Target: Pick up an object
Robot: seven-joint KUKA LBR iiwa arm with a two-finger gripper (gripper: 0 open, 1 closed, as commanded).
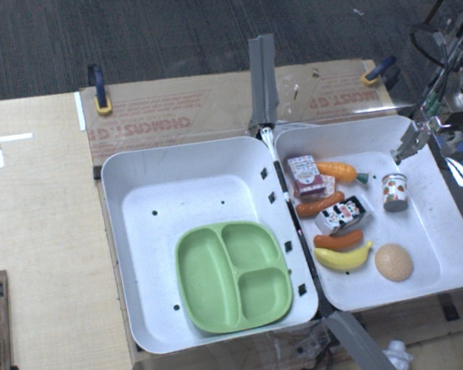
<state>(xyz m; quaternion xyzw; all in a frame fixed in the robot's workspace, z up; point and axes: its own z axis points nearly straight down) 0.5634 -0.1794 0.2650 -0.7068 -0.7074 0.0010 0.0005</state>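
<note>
Pincer is sitting at the far right edge of the right bin, just over the rim, tips pointing down-left into the bin. Can't tell its state from this angle; nothing is showing between the tips. Arm is coming in from the right, mostly cables and grey hardware visible there.

Candidate objects are all lying in the right bin:
- small can standing near the pincer, just below-left of the tips, apart from them
- carrot lying at the far side, touching a red-labelled packet to its left
- sausage lying just near of the packet
- black-and-white toy car sitting mid-bin, tilted
- second sausage lying just near of the car, touching the banana below it
- tan round bun-like piece resting right of the banana, near corner area

Left bin is holding a green divided plate, three compartments, sitting toward the near side.

Both bins are resting on cardboard clamped at the far edge to the surface.
</note>
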